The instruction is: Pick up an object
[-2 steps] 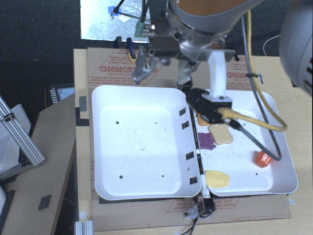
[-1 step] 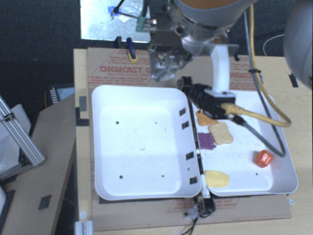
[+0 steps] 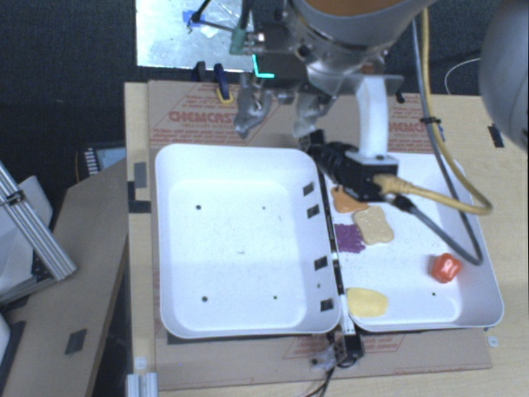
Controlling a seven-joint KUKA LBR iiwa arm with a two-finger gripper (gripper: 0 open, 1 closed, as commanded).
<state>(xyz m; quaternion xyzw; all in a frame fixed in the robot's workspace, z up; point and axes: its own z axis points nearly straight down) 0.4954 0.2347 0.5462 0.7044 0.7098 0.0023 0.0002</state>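
Gripper (image 3: 277,122) poised over the far edge of the bins, fingers spread and holding nothing.

The arm comes in from the upper right, its orange band at the top of the view and the wrist pointing down, so that the gripper hangs over the printed cardboard (image 3: 190,114) just beyond the left bin (image 3: 240,246) and near the seam where it meets the right bin (image 3: 483,304). Its two fingers (image 3: 246,118) stand apart with only cardboard showing between them. The loose things all lie in the right bin: an orange piece (image 3: 347,199) nearest the gripper, a tan piece (image 3: 374,226) touching a purple patch (image 3: 349,238) that is perhaps a flat scrap, a yellow piece (image 3: 366,303) by the near wall, and a red object (image 3: 445,268) well apart to the right.
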